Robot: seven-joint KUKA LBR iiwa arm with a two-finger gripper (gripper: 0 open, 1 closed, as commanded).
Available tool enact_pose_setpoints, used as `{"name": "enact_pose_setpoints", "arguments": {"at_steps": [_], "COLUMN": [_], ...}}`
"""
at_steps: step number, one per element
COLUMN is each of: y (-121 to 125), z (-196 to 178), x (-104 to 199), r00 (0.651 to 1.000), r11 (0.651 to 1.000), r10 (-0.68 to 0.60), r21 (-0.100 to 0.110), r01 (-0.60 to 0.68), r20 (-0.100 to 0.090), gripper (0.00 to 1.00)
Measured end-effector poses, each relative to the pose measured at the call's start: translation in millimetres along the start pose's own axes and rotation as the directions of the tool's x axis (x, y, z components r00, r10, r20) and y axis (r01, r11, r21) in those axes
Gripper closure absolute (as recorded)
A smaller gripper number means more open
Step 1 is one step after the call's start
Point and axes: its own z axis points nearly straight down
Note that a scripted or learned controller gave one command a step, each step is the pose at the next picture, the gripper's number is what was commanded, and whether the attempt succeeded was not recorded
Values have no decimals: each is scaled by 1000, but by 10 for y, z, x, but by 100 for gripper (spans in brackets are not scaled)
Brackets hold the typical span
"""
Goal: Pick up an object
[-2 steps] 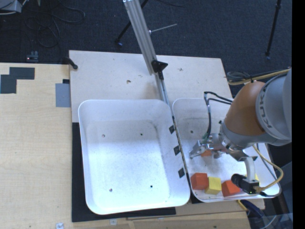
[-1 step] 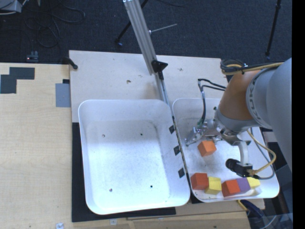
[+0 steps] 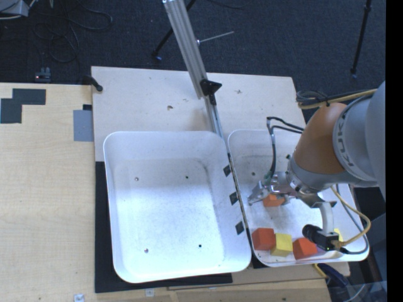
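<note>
Camera view: my metal fingers [image 3: 272, 195] are clenching a small orange block [image 3: 273, 201] w/ matte faces, hanging over the right bin [image 3: 247, 150], smooth white plastic. Near its front edge a red cube [image 3: 263, 238], yellow cube [image 3: 283, 244] & orange-red block [image 3: 304, 248] are sitting in a row.

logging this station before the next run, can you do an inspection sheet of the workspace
surface: bench bearing left bin and right bin
job's things: orange block at the end effector; red block, yellow block, orange-red block along the right bin's near edge
clutter: nothing seen
grippers: end effector low in the right bin, by the orange block
cables: black cable running to the wrist
surroundings: slanted aluminium rail, dark carpet
</note>
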Motion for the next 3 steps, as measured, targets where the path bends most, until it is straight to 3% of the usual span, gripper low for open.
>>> {"name": "enact_pose_setpoints", "arguments": {"at_steps": [1,2,3], "y": [0,272,401], "z": [-93,-1017,-1042], "x": [-14,461,1280], "r00": [1000,1000,1000], "r11": [1000,1000,1000], "r10": [6,-5,-7], "r21": [3,-1,6], "r01": [-6,5,7], "r20": [-2,-3,-4], "gripper": [100,100,100]}}
